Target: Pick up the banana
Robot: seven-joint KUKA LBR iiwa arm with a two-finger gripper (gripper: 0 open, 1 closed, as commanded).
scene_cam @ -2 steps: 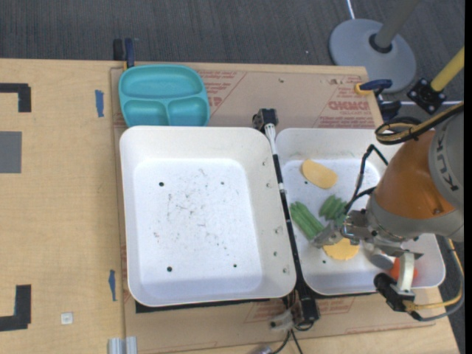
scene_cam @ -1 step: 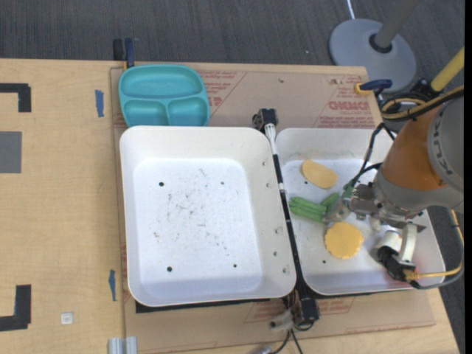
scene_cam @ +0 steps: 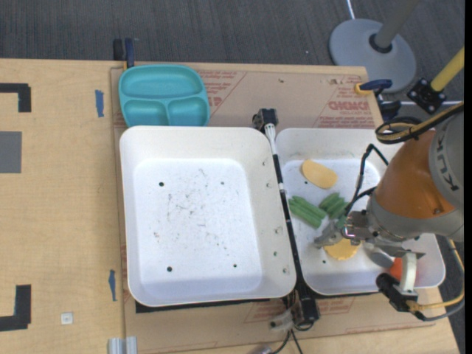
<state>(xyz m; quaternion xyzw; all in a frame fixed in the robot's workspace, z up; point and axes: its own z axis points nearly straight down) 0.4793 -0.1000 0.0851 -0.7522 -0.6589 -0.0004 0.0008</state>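
While the metal gripper (scene_cam: 333, 236) hangs half open and empty, the curved yellow banana (scene_cam: 341, 251) should be pinched squarely.

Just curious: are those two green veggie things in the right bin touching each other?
Touching: the camera view shows the left green piece and the right green piece meeting with no gap.

The arm (scene_cam: 424, 179) runs off the right edge and covers the right part of the right bin (scene_cam: 324, 285), so that side's rim and floor are hidden. The gripper (scene_cam: 333, 236) sits low over a yellow piece (scene_cam: 341, 251), maybe the banana, of which just a sliver shows beneath it; its shape cannot be made out. An orange thing (scene_cam: 399, 269) beside the wrist is half covered and hard to name. The grey stand (scene_cam: 371, 44) at the top is cut by the upper edge.
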